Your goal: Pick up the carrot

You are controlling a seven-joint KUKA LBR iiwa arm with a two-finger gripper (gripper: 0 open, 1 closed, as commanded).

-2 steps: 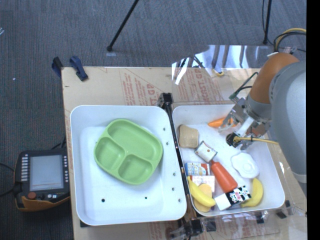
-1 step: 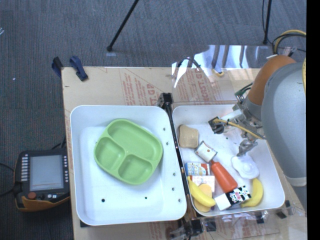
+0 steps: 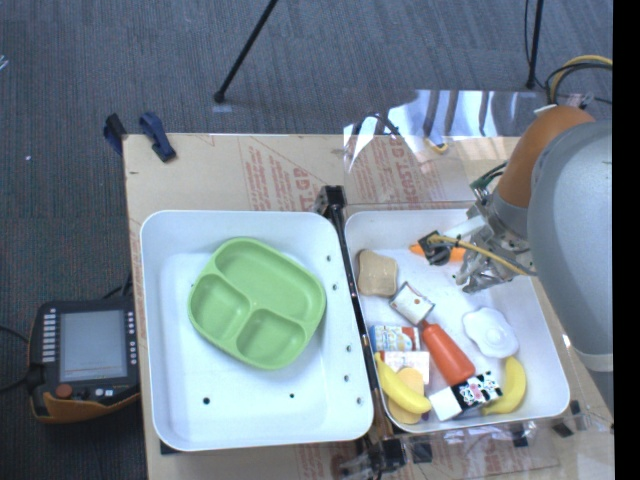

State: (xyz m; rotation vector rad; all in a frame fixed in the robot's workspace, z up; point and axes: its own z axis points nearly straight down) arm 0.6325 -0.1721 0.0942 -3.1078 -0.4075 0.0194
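Carrot risk: a glancing or failed grasp could be caused by how little of the carrot is exposed; the red-orange bottle could be mistaken for it.
Carrot position: probably the orange sliver near the back edge of the right bin, touching or just beside the gripper.
Gripper: whether it is wide or narrow cannot be told (the wrist hides it).
Neighbours: a tan bread slice is seen near the bin's left edge.

Green divided plate, bread slice, fried egg, banana
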